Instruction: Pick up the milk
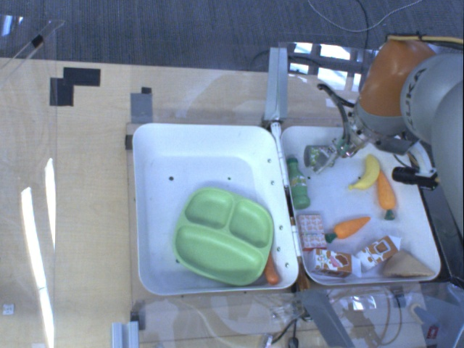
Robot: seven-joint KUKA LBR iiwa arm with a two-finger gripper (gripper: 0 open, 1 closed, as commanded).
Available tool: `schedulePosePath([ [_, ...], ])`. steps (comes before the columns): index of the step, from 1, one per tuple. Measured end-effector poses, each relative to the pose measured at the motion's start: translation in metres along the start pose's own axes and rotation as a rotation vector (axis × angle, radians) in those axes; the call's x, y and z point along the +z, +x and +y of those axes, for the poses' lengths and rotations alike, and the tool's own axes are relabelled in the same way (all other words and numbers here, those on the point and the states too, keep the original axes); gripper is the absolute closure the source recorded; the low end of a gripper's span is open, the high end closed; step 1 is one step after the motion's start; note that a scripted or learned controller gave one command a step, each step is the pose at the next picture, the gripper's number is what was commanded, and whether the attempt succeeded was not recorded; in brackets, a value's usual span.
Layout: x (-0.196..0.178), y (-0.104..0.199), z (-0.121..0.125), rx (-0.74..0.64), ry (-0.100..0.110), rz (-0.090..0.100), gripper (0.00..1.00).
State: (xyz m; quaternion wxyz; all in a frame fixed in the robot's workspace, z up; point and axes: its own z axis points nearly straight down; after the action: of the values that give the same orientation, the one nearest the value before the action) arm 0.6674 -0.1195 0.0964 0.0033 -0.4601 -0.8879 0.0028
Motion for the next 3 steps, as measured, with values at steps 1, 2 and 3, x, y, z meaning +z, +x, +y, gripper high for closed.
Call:
schedulePosePath([
  [1, -0.09, 0.053, 0.033, 0.054, -0.019, -0.011, 1.0],
  [2, -0.09, 0.053, 0.033, 0.054, -0.018, -0.011, 0.0],
  [3, -0.089, 0.092, 0.068, 0.078, -0.017, -0.009, 0.0],
])
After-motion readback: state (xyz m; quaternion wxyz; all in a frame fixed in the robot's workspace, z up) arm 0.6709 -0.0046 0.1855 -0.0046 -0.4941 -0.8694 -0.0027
